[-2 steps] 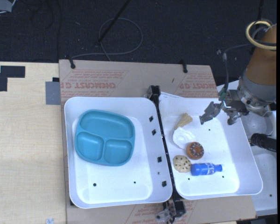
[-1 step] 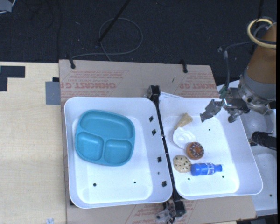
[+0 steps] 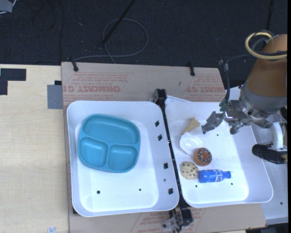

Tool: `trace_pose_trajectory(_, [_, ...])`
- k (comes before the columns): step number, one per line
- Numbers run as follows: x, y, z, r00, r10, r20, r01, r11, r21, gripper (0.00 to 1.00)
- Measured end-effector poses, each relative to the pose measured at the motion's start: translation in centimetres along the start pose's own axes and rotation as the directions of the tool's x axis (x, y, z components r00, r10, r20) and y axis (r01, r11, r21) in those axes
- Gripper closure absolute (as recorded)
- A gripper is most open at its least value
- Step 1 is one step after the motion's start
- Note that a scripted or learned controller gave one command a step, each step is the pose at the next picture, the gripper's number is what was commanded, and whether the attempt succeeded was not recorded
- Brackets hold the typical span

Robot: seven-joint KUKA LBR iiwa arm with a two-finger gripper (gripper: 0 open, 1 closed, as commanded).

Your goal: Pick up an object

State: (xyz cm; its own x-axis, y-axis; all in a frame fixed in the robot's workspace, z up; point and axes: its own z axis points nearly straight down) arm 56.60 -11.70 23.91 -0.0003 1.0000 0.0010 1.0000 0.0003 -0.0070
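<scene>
Right bin [image 3: 254, 191], near edge: blue bottle [image 3: 214, 175] lying flat, cookie [image 3: 188, 170] just beside it.
Behind these: donut [image 3: 202, 156], touching a white item [image 3: 190, 142]; tan wedge [image 3: 191, 125] farther back.
Left bin [image 3: 82, 198]: blue divided tray [image 3: 108, 143].
End effector [image 3: 224, 121]: fingers apart, holding nothing, above the right bin's far half.
Step judged: approach. Next: choose an object, descend, close.
</scene>
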Motion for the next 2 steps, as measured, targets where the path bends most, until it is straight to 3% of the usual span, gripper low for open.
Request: trace_pose_trajectory(2, [0.0, 0.4, 9.0, 1.000, 0.001, -0.001, -0.001, 1.000, 0.001, 0.00])
